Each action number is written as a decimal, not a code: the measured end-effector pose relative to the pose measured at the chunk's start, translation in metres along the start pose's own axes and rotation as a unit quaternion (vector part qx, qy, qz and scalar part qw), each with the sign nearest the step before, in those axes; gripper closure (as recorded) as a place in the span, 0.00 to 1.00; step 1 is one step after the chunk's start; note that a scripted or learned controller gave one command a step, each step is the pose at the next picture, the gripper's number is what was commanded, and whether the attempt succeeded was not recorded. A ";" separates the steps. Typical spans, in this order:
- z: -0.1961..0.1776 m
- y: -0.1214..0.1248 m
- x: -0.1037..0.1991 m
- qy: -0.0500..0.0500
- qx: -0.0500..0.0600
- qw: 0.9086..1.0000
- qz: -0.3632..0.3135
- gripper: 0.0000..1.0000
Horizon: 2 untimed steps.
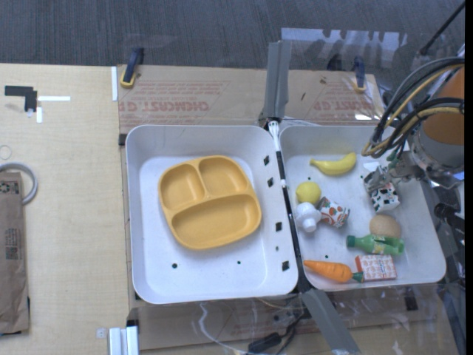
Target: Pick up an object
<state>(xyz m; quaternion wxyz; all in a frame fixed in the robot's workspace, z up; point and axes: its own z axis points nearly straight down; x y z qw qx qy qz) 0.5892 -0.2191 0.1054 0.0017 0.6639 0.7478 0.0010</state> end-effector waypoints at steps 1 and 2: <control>-0.131 -0.025 0.054 0.000 0.002 1.000 0.011 1.00; -0.029 0.010 0.073 0.000 0.004 0.994 0.111 1.00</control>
